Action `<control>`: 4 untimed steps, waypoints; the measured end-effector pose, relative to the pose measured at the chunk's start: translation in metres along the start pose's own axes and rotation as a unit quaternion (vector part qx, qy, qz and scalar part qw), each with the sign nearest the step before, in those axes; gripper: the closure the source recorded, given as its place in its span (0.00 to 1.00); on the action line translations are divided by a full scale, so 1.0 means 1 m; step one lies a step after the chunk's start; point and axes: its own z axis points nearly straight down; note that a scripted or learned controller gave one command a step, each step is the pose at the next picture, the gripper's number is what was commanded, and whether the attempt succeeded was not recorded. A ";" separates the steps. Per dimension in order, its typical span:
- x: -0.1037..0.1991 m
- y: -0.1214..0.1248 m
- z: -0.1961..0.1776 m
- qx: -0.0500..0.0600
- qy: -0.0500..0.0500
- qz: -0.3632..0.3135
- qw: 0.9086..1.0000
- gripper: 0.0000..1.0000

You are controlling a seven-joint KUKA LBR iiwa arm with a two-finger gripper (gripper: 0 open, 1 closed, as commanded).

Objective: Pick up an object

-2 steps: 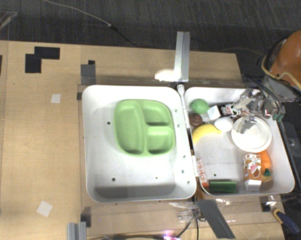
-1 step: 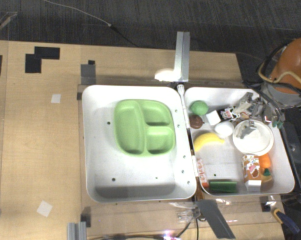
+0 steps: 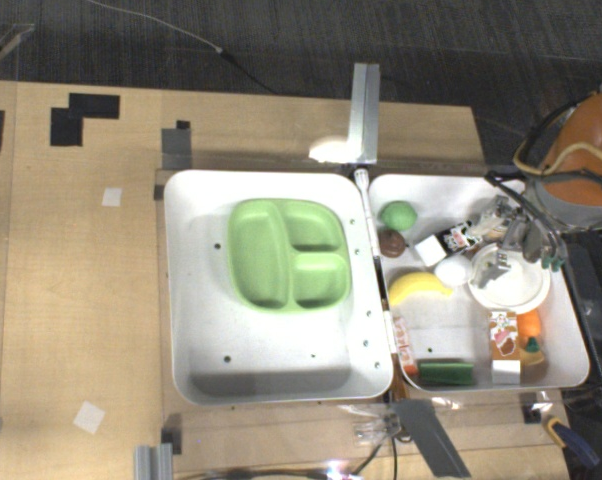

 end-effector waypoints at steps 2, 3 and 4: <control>0.042 0.015 0.033 -0.002 0.022 0.026 0.999 0.00; 0.093 0.004 0.029 -0.001 0.020 0.060 0.998 0.00; 0.102 -0.005 0.028 -0.001 0.018 0.055 0.998 0.00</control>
